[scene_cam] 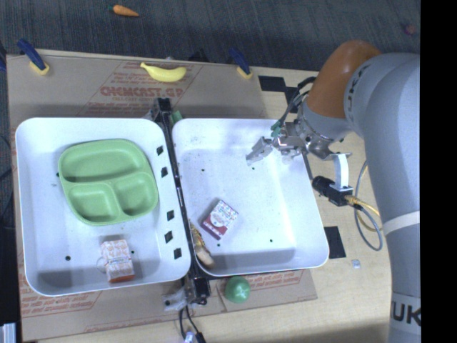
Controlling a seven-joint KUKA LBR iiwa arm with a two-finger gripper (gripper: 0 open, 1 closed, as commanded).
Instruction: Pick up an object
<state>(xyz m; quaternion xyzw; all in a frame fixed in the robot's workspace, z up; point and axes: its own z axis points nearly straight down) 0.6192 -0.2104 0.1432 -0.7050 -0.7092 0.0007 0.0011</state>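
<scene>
A small red and white packet [219, 219] lies in the right bin [285, 213], near its lower middle. A tan item [201, 251] rests against that bin's lower left wall. In the left bin [36, 213] sit a green divided tray [108, 181] and an orange and white carton [116, 260]. My gripper [265, 148] hangs over the upper right part of the right bin, well above and to the right of the packet. Its fingers point left and nothing shows between them.
A yellow banana [163, 71] lies on the cardboard behind the bins. A green ball [237, 289] sits on the bench in front of the right bin. Blue clamps [33, 56] hold the cardboard's back edge. An orange carrot [126, 10] lies on the floor beyond.
</scene>
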